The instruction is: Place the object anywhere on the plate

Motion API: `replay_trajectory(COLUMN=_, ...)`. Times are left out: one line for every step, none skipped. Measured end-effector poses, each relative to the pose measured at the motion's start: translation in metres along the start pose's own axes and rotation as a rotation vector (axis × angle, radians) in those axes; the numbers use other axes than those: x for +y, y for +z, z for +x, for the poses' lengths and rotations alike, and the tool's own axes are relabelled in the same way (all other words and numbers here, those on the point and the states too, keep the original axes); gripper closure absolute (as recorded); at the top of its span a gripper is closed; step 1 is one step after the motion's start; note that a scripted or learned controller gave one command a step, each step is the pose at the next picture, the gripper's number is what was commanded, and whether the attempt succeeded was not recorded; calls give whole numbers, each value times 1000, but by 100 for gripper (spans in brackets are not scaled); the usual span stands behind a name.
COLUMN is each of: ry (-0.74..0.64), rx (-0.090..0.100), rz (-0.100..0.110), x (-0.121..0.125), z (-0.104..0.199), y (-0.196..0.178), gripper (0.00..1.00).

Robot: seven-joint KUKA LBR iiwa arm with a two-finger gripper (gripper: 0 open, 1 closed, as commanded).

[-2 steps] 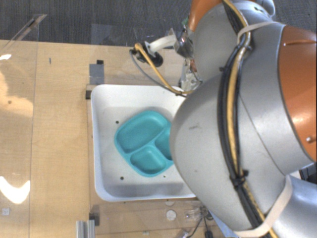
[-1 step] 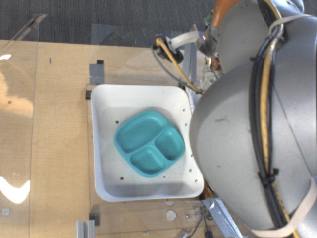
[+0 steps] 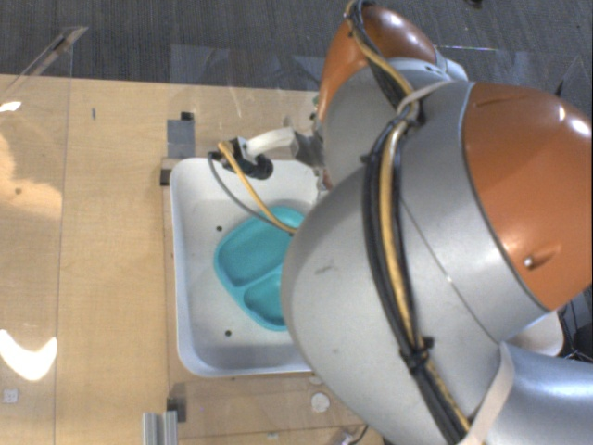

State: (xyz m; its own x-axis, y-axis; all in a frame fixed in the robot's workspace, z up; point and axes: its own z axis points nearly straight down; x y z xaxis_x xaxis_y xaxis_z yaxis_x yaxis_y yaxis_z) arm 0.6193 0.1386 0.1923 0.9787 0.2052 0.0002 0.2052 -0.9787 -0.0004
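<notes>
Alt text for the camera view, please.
A large grey and orange robot arm covers most of the right side, partly hiding a teal divided plate lying in a shallow white bin on a wooden bench.

A bin (image 3: 190, 276) sits on the counter (image 3: 83, 248), toward the middle of the camera view, with bare counter stretching to its left. Inside the bin lies a divided plate (image 3: 250, 258), resting on the bin floor toward the right side. The arm (image 3: 417, 248) reaches in from the right and hangs over the bin, covering the plate's right part and the bin's right wall. A cable (image 3: 246, 188) loops from the arm over the bin's far edge.
</notes>
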Motion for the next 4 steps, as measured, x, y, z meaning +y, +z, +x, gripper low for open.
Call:
replay_trajectory(ry=-368, rx=3, rz=-1, x=18, z=-27, y=-63, gripper=100)
replay_trajectory(ry=-318, rx=-1, rz=0, x=8, z=-63, y=-29, gripper=100)
replay_trajectory(ry=-423, rx=0, rz=0, x=-14, z=-15, y=3, gripper=100)
replay_trajectory(ry=-193, rx=5, rz=0, x=19, z=35, y=-35, gripper=100)
